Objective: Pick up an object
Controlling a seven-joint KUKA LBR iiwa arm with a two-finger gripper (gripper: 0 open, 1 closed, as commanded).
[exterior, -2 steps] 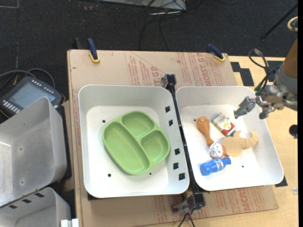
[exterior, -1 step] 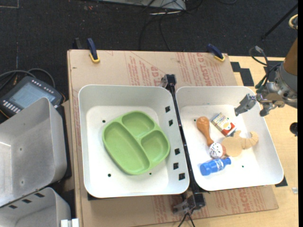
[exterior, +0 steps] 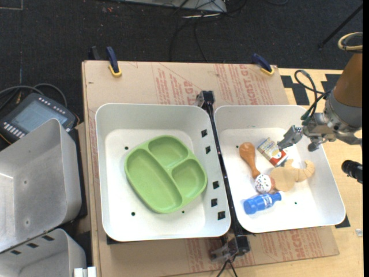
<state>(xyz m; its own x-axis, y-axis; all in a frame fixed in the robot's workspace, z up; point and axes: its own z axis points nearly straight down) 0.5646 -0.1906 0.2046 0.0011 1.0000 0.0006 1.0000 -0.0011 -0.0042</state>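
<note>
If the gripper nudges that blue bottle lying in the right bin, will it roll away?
Probably. The blue bottle lies on its side on the smooth floor of the right bin, so a sideways nudge would likely roll it. It looks small, plastic and stiff, probably light. The white ball nearby might stop it.

The grey arm with its orange band point(exterior: 350, 91) is cut off by the right edge at about three o'clock, so its upper links are out of frame. The small metal two-finger gripper point(exterior: 290, 138) is too small to tell how its fingers stand. It covers part of the small red-and-white carton point(exterior: 270, 149), whose print is too small to read. At nine o'clock, the grey metal box point(exterior: 31, 180) runs off the left edge.
</note>
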